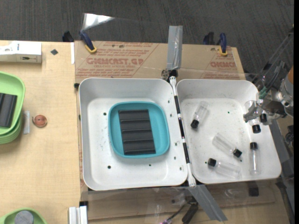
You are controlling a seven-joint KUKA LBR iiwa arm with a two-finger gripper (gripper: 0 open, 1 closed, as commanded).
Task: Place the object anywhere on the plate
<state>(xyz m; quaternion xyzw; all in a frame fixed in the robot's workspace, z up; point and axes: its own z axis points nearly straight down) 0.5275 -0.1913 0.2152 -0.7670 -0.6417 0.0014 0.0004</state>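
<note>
A teal square plate lies in the left bin with a dark ridged block on it. Several clear vials with black caps lie in the right bin: one near its left wall, one in the middle, one along the front, and one at the right. My gripper hangs over the right bin's right side. A small black cap sits just below it, and whether that piece is in the gripper is unclear.
A green tray holding a dark object sits at the far left, with a small brown disc beside it. A white box lies at the back left. Cardboard with clamps lines the back, and a grey strip stands between the bins.
</note>
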